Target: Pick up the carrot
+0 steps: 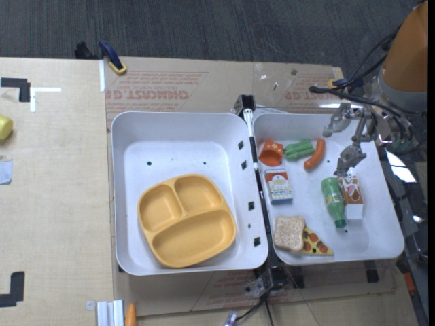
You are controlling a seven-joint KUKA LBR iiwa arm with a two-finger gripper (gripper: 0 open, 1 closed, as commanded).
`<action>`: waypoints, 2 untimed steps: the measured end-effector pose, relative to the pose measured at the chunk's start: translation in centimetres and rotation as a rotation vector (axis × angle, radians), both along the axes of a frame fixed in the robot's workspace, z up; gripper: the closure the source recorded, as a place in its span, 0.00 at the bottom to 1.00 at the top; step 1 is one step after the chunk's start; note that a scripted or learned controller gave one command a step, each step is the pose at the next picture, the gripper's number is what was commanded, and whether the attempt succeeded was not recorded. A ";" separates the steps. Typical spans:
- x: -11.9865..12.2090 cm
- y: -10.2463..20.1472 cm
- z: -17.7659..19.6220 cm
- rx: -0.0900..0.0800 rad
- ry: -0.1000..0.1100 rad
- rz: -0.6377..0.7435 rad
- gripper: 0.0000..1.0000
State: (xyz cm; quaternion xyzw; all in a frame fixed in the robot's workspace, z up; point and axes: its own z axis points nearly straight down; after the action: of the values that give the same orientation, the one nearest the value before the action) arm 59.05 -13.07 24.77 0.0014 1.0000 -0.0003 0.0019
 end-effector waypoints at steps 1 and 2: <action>-8.3 3.4 -2.9 0.000 0.001 0.019 0.00; -10.0 15.1 -5.6 0.002 -0.001 0.050 0.00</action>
State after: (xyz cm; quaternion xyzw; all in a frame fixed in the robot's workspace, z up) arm 49.08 2.00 19.20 -0.0236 0.9997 0.0006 0.0022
